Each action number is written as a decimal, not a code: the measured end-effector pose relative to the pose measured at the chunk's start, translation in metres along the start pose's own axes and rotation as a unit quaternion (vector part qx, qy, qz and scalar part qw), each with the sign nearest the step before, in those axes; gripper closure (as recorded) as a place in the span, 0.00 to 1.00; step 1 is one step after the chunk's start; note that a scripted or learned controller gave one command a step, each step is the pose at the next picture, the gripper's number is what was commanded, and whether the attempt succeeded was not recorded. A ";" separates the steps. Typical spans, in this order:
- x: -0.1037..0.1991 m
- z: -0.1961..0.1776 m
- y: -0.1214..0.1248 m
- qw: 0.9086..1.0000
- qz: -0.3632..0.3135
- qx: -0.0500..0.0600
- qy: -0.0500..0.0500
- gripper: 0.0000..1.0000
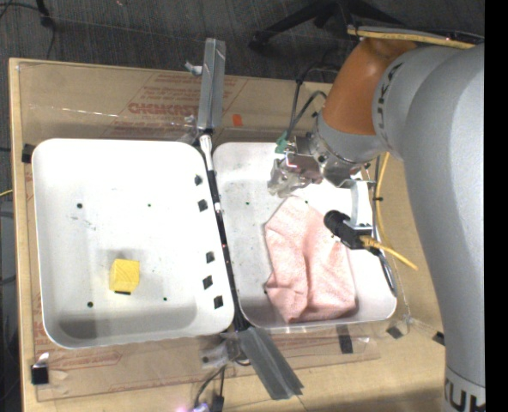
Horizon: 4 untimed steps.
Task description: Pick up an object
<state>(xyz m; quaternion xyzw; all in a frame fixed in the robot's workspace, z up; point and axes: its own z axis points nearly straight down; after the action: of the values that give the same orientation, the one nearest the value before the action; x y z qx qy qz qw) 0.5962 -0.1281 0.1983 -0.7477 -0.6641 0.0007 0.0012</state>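
A pink cloth [308, 263] lies crumpled in the right bin [241, 230], filling its middle and near right side. A small yellow block [124, 275] rests in the left bin [57, 170], toward the near left. My gripper [286, 177] hangs over the far part of the right bin, just above the cloth's far edge. The wrist hides its fingertips, and I see nothing held between them.
A grey metal divider [209, 93] runs between the two bins, with black clips along the inner rims. A black fitting with a yellow cable [361, 237] lies over the cloth's right side. The arm's grey body covers the right of the bench.
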 end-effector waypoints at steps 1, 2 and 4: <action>0.003 -0.001 0.054 0.997 0.083 0.001 0.000 1.00; -0.028 -0.020 0.039 1.000 0.021 0.002 0.000 1.00; -0.027 -0.011 0.065 0.999 0.038 -0.001 0.000 1.00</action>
<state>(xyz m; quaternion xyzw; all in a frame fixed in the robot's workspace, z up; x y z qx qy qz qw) 0.6572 -0.1625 0.2093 -0.7721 -0.6355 0.0004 0.0006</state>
